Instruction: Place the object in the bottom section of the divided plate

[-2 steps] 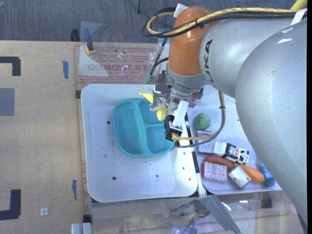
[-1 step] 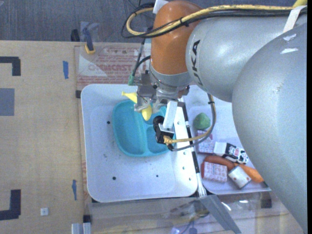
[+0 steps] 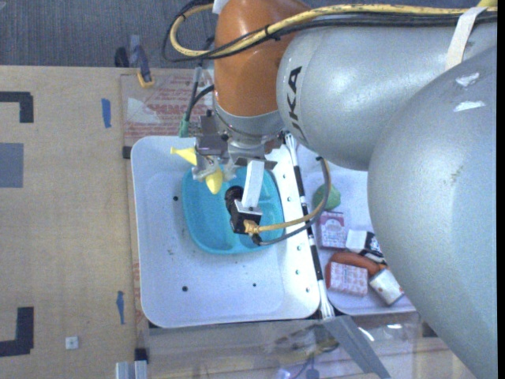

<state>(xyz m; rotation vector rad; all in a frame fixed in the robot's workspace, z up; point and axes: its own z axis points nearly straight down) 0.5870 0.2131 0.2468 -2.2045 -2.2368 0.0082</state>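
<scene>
A: Where is the object seen?
B: A yellow object (image 3: 207, 172) is seen at the upper left rim of the blue plate (image 3: 207, 229), just under the gripper (image 3: 215, 166).
A: Is it clamped?
B: That cannot be told; the wrist covers it.
A: And the plate?
B: It is set in the left bin (image 3: 162, 283). Packets (image 3: 344, 253) are seen in the right bin (image 3: 371, 310).
</scene>
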